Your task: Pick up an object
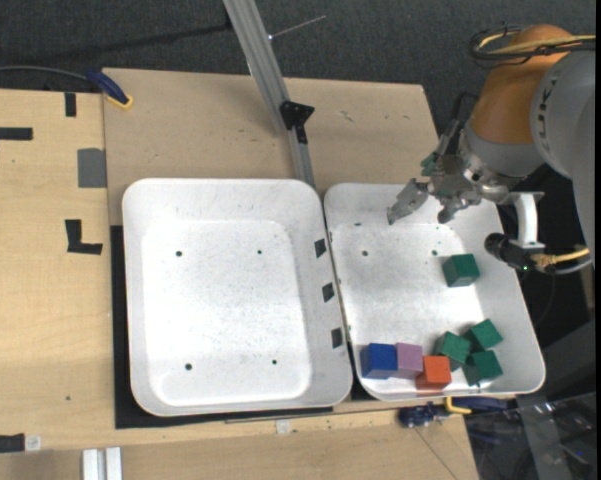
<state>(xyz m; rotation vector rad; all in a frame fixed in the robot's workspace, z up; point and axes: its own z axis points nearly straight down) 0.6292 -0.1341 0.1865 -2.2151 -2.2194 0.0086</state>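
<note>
Camera view is being taken up by two white bins, and the gripper (423,205) is being held over the far end of the right bin (380,288), its two fingers spread apart with nothing seen between them. The task's candidates are lying well apart from it: a lone green cube (461,269) sits in mid-bin toward the right wall, while a blue cube (380,358), a lilac cube (409,357), an orange cube (436,370) and three more green cubes (472,349) are being crowded together against the near wall. The left bin (220,298) is being left alone. Trouble is judged most likely in that near cluster: cubes touching one another and pressed to the rim leave little room for fingers, so a descent there could be blocked, or a neighbour could be nudged and the grasp lost. The lone green cube is judged the safer pick, though a descent off its centre could push it aside. Part of some lettering is being shown on the arm (565,98), too cut off to be read; no other writing can be made out
</note>
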